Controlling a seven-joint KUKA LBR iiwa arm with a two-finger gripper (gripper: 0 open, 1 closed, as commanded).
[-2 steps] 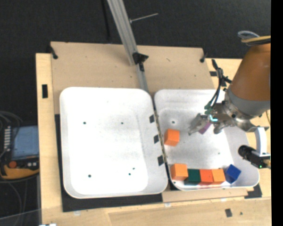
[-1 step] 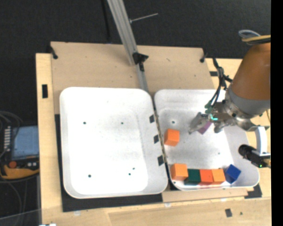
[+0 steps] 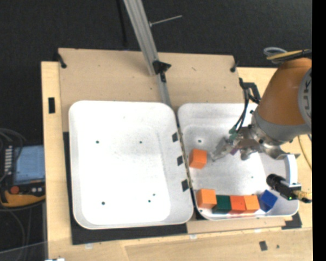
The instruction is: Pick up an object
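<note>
One orange block (image 3: 198,159) sits just beside the gripper (image 3: 224,148); I can't tell its grip, perhaps empty.

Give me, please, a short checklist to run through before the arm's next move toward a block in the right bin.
1. Target free to grasp: the lone orange block sits apart from the others in the right bin. Ok.
2. Gripper near target: it hangs just right of that block, not touching. Ok.
3. Finger state: blurred against the bin. Cannot tell.
4. Nothing held yet: no block seen at the gripper. Ok.
5. Other blocks out of the way: the row lies along the bin's near wall. Ok.
6. Room on the block's left: it is close to the bin's left wall. Cannot tell.
</note>
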